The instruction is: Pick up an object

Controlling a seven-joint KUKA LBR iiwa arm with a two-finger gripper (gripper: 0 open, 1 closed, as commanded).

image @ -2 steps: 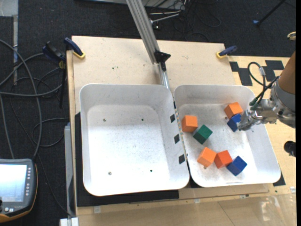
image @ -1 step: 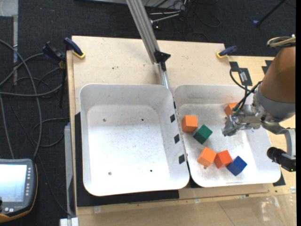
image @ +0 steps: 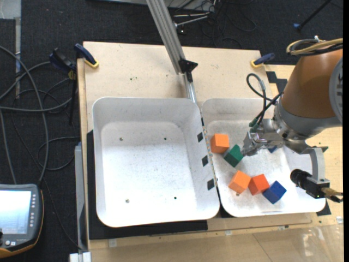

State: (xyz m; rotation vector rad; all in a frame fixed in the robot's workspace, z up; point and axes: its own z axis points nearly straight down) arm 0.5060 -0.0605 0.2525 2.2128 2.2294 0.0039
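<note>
Several small blocks lie in the right bin point(image: 240, 111). An orange block point(image: 220, 143) sits near the bin's left wall, with a green block point(image: 234, 155) just below and right of it. Lower down, another orange block point(image: 239, 182), a red-orange block point(image: 258, 184) and a blue block point(image: 274, 191) lie in a row. My gripper point(image: 250, 148) hangs low over the bin, right beside the green block's right edge. The arm's orange band and wrist cover much of the bin's right half.
The left bin point(image: 109, 146) stands beside the right one, sharing a raised wall point(image: 204, 146). A metal pole point(image: 166, 29) slants in from the top. Clamps sit at the bench corners, cables and a pendant screen point(image: 16, 212) lie at left.
</note>
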